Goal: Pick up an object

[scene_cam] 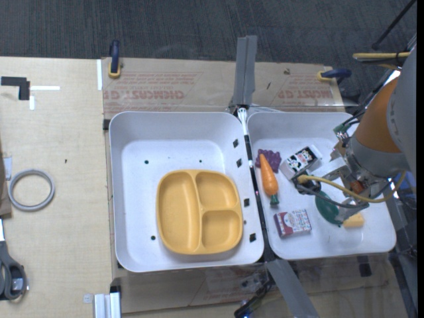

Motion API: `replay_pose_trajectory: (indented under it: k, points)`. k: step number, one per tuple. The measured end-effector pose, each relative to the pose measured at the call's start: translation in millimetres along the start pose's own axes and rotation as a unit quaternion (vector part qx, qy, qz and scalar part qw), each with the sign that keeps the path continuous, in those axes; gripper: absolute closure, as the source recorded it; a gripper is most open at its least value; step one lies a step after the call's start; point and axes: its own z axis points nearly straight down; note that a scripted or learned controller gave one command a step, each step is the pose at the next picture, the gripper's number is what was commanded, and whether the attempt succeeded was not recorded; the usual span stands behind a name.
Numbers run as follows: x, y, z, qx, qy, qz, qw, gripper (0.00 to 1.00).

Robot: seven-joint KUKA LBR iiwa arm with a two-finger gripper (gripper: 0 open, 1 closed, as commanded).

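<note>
Hovering the claw (340, 211) low over a green piece (324, 207); open or closed, impossible to tell.
Probably best squaring across its narrow width and dropping straight, avoiding the yellow bit (354, 221) just beside; seemingly lying right beneath, slanting lengthwise toward that bit, with box (293, 222) and carrot (268, 179) farther out.

Yellow divided plate (199, 211) in left bin (129, 177); carrot (268, 176) in right bin (374, 240).

Bright, even overhead light casts only soft, faint shadows, and the whole view is slightly soft and grainy.
</note>
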Motion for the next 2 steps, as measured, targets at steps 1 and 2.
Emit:
replay_pose_trajectory:
  k: [1, 2]
  points:
    - [-42.7, 50.6, 80.0, 0.001, 0.0, -0.023, 0.9997, 0.0]
    - [26.0, 22.3, 71.2, 0.0, 0.003, 0.035, 0.9994, 0.0]
